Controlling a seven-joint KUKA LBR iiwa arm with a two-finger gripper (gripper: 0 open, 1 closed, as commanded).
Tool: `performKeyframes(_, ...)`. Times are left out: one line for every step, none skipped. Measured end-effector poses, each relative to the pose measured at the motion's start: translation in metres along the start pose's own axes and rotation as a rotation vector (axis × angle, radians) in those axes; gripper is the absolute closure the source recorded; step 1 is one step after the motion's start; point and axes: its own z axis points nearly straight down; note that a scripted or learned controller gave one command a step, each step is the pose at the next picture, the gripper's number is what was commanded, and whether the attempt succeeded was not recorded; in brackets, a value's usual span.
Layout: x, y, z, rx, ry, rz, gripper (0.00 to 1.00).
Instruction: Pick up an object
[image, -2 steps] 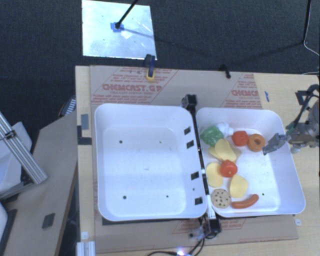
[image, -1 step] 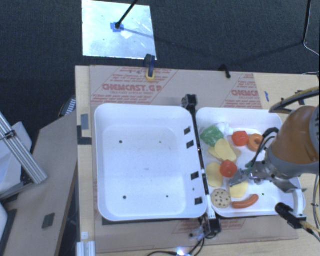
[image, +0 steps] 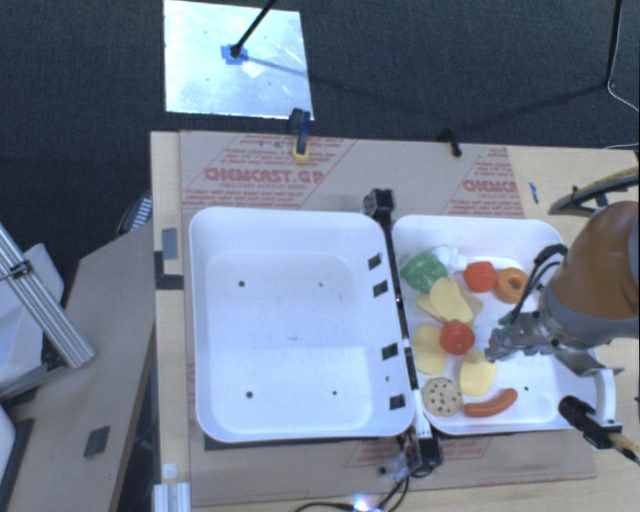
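The right bin (image: 530, 232) holds several toy foods: a green leafy piece (image: 423, 270), a yellow pear shape (image: 448, 298), two red tomatoes (image: 480, 276) (image: 457, 337), an orange ring (image: 512, 284), yellow pieces (image: 430, 349) (image: 477, 377), a brown cookie (image: 440, 397) and a red sausage (image: 489, 403). My gripper (image: 503, 346) hangs low over the middle of this bin, just right of the lower tomato and above the yellow piece. Its fingers are too dark and small to read.
The left bin (image: 210, 300) lies beside the right one, with a black clamp rail (image: 392, 300) between them. The arm's orange band (image: 605, 265) covers the right bin's far right side. A cardboard sheet (image: 260, 170) lies under both bins.
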Motion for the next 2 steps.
performKeyframes(0.059, 0.005, 0.039, 0.004, 0.003, -0.006, 1.0)
performKeyframes(0.15, 0.057, -0.068, -0.011, 0.006, -0.013, 1.0)
